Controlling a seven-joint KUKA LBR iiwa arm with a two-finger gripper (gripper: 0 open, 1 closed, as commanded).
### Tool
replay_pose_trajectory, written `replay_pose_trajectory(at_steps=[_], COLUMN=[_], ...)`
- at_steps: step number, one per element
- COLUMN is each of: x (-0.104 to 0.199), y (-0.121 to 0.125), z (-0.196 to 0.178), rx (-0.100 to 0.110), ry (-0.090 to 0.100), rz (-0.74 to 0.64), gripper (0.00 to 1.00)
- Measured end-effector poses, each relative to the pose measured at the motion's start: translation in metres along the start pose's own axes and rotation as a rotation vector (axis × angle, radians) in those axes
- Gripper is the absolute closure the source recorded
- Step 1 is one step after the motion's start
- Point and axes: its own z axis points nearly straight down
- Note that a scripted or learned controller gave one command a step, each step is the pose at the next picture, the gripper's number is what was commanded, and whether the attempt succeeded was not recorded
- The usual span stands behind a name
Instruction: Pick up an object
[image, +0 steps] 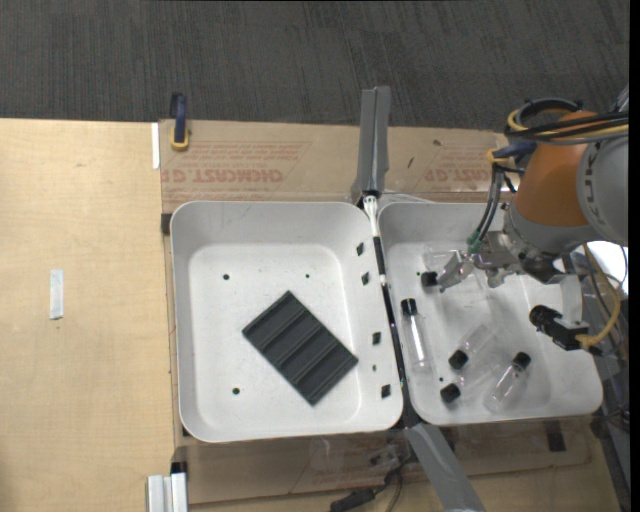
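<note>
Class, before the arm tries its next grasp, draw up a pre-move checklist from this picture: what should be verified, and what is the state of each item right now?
1. Arm is over the bin that holds the small items: ok; the tool hangs over the right bin.
2. Targets are within that bin: ok; clear vials with black caps and a tube lie on its floor.
3. Tool carries nothing already: cannot tell; the wrist hides it.
4. Finger opening: cannot tell.
5. Left bin contents stay out of the way: ok; the dark ribbed block lies apart, beyond the divider.
</note>
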Motion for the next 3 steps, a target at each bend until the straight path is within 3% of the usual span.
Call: replay_pose_trajectory(at_steps=[1, 2, 3], x=[0.033, 0.017, 0.017], y=[0.008, 0.064, 0.063], z=[0.019, 0.022, 0.016], rx=[0.001, 0.01, 0.016], ry=[0.0, 0.0, -0.001], rz=[0.013, 0.002, -0.001], gripper=[0.0, 0.0, 1.0])
